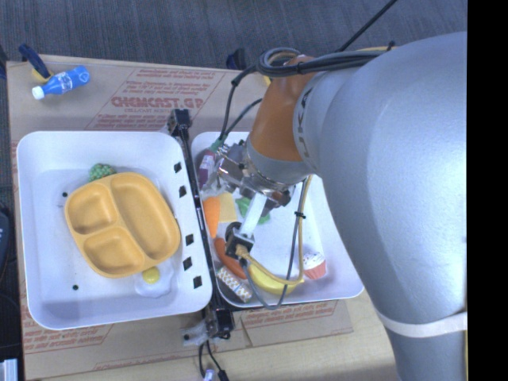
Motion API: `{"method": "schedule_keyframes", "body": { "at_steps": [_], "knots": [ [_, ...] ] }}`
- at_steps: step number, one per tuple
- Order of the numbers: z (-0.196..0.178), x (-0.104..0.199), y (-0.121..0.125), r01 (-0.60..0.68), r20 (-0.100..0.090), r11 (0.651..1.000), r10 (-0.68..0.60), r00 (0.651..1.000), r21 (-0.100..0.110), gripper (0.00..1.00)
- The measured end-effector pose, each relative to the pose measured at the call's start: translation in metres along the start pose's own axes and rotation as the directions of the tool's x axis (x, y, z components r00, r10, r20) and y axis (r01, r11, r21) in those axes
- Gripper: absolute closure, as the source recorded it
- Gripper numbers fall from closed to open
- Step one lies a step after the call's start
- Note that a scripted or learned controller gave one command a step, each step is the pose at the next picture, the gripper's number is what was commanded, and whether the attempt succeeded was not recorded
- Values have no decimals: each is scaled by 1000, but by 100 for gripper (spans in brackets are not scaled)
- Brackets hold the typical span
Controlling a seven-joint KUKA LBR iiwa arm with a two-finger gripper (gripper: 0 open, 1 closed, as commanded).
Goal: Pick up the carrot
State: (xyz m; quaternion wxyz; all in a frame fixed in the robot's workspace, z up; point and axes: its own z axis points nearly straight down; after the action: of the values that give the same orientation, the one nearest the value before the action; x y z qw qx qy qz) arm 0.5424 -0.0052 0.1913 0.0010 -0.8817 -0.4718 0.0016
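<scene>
The carrot point(212, 212), orange and lying lengthwise, rests in the right bin point(337, 284) close to its left wall. My gripper point(232, 182) hangs low over the back left part of that bin, just above and to the right of the carrot's upper end. The wrist and the big grey arm cover much of the bin. I cannot make out anything held.
Around the carrot lie a banana point(271, 281), a red-orange piece point(225, 252), a purple item point(208, 165) and a red-and-white item point(314, 267). The left bin point(32, 213) holds a yellow divided plate point(121, 223), broccoli point(101, 170) and a fried egg point(152, 277). A blue bottle point(63, 80) lies outside.
</scene>
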Motion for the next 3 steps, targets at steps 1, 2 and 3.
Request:
{"method": "schedule_keyframes", "body": {
  "at_steps": [1, 2, 3],
  "knots": [
    [0, 20, 4, -242, 1, 970, 242, 970, 2, 0],
    [0, 12, 11, -443, 0, 897, 443, 897, 1, 0],
    [1, 16, -6, -579, 3, 816, 579, 816, 5, 0]
  ]
}}
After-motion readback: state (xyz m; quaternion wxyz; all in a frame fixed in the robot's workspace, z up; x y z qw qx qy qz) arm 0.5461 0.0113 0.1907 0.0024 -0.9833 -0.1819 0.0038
